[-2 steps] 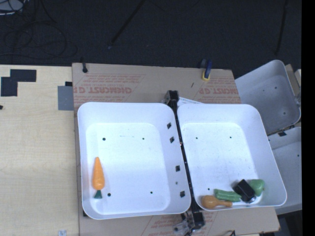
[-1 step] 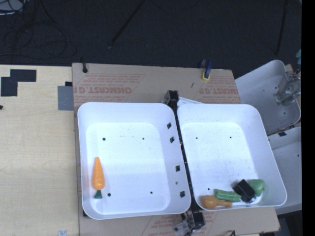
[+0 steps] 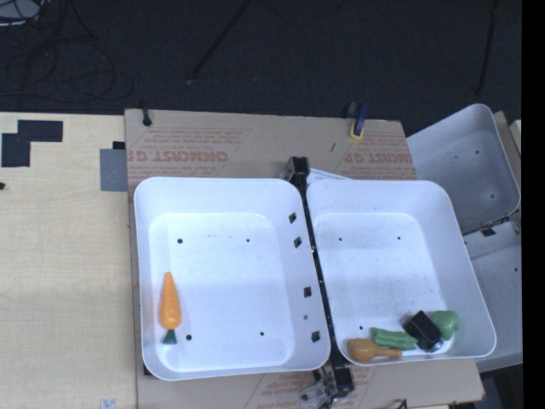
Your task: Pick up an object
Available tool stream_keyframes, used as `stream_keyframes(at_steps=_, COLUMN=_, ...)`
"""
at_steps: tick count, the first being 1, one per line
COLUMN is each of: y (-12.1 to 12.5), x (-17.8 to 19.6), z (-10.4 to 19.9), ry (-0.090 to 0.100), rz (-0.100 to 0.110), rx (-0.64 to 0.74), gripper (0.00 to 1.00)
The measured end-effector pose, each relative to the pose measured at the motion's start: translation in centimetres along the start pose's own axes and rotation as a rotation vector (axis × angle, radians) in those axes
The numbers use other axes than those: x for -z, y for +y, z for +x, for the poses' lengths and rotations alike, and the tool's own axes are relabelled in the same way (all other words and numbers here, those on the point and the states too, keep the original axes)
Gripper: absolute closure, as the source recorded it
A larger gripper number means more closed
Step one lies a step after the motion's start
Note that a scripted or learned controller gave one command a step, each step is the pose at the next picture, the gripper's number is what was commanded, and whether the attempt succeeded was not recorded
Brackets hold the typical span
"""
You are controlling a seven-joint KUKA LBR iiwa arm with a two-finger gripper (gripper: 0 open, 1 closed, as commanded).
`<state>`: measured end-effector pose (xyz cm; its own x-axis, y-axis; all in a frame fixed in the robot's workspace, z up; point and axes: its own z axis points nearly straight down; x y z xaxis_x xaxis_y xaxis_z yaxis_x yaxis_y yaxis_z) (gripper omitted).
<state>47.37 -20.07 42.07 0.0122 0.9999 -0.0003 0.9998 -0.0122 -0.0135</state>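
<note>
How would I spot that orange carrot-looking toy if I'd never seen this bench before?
Find the left bin of the two white ones side by side. Look along its left wall, near the front corner: the carrot lies there alone, orange with a small dark green tip, while every other toy is crowded into the right bin.

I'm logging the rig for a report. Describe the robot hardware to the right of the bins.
Beside the right bin sits a pale grey sheet-metal panel with rounded corners and a few small dark holes. Colours, cables or markings of the arm itself cannot be told from this frame.
</note>
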Motion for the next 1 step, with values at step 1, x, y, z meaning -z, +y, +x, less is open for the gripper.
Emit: stream_keyframes(at_steps=1, y=2.83, x=-8.3, z=-1.24, ry=0.002, rz=-0.008, rx=0.012, gripper=1.0)
